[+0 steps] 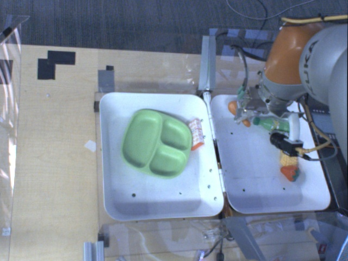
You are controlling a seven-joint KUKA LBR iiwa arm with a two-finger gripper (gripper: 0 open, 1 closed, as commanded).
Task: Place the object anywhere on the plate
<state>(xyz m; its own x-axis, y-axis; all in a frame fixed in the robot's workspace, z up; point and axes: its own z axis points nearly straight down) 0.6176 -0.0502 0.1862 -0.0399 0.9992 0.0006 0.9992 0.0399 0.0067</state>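
Gripper (246, 112) state unclear as I reach into the right bin (255, 194)
Green plate (156, 142) sits in the left bin (117, 200), at nine o'clock from me

— Setting: robotics lab, I'd say. Pale wooden bench (54, 162), two shallow white bins: left bin (111, 162), right bin (261, 194), clamped between metal brackets (206, 64).

— What else points that way?

— Black tape markers (54, 63) stuck on the bench at 10 o'clock. Loose cable (247, 4) trailing over grey carpet (119, 10) at 1 o'clock. Clear plastic screen (10, 91) at 9 o'clock. Grey industrial arm (321, 53) with an orange band at 3 o'clock.

— Not a home, then.

— No. Test rig.
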